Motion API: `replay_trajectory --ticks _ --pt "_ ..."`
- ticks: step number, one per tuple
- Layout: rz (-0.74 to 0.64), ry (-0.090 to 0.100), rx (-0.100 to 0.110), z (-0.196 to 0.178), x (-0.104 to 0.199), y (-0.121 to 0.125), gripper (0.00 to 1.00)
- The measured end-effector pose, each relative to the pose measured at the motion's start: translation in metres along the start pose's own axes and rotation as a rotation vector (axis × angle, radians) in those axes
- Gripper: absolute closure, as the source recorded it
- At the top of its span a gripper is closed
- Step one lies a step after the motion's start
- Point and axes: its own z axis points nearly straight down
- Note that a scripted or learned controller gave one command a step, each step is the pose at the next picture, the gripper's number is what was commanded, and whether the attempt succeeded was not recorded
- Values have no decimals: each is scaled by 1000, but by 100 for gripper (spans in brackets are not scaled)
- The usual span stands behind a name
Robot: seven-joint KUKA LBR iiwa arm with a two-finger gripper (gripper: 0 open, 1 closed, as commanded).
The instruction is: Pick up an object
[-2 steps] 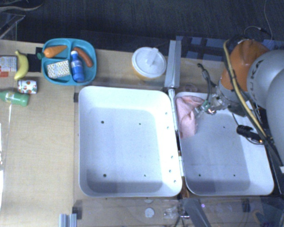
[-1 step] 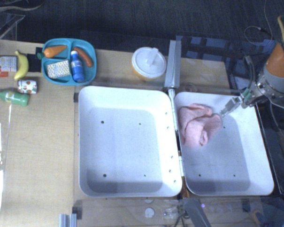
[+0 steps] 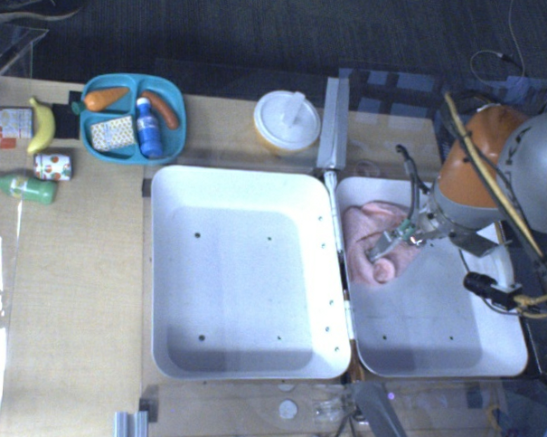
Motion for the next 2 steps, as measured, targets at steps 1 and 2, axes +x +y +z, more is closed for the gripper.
replay_trajectory --ticks 1,2 --pt "16 -8 -11 4 23 -26 0" --pt "285 5 11 -85 41 17 0"
